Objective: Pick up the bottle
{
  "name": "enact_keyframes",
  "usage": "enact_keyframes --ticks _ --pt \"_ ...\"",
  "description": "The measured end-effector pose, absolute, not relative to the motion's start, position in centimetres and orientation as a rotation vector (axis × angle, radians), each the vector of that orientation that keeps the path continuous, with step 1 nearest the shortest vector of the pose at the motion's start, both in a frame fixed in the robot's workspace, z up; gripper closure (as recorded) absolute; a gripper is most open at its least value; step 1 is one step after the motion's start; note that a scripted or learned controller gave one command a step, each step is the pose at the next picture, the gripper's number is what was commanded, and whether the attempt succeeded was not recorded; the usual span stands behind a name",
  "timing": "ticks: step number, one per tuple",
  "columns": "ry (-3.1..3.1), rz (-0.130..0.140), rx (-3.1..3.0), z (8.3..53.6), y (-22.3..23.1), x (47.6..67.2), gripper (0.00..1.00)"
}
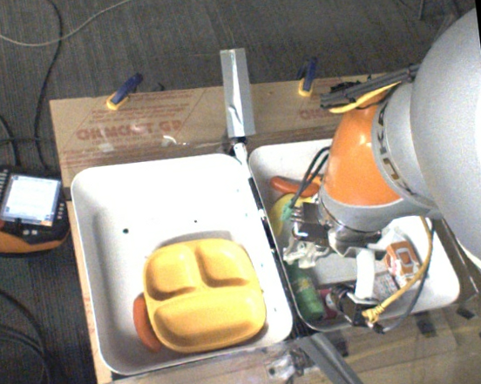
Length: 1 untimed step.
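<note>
We saw the gripper (304,244) low in the right bin (446,287), just at twelve o'clock of the green bottle (306,297) lying along the bin's left wall; we could not tell its fingers' spread.

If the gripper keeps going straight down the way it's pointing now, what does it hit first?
Most likely the green bottle, lying along the left wall of the right bin. The gripper hangs just above its upper end, though depth is hard to judge from this slanted view.
</note>
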<state>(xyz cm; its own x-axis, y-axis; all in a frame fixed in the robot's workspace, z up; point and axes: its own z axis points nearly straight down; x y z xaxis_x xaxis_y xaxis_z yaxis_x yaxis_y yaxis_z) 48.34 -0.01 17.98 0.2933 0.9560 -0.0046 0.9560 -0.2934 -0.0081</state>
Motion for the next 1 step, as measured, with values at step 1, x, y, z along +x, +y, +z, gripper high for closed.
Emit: enact_keyframes --ticks 1 --pt "-1.865 0.015 -2.525 17.99 -0.09 48.34 0.00"
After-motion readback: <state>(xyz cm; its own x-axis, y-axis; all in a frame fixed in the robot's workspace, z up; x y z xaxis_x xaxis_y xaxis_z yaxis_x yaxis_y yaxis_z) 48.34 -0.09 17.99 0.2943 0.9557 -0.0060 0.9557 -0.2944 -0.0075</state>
